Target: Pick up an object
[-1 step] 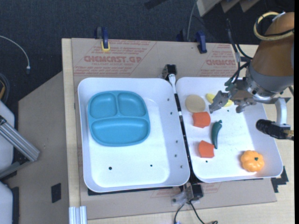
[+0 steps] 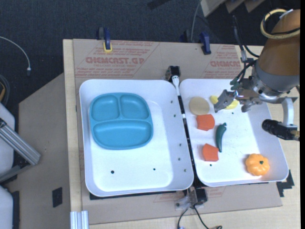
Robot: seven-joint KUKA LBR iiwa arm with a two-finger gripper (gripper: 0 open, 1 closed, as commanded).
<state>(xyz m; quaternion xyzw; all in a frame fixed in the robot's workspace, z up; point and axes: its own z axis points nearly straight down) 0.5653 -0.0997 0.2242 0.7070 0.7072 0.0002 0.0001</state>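
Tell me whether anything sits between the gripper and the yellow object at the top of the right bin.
Nothing visible does. The gripper hangs right over the yellow object, partly covering it. The tan piece lies beside it toward the left bin, and the orange block and green pepper lie nearer the camera, off that path.

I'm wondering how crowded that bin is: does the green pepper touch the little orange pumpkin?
Apart. The camera view shows bare white bin floor between the green pepper and the orange pumpkin, which sits nearer the right bin's front corner.

Pincer [image 2: 234, 100] over right bin [image 2: 271, 149] by yellow obj [image 2: 230, 104]; blue tray [image 2: 121, 120] in left bin [image 2: 138, 175]
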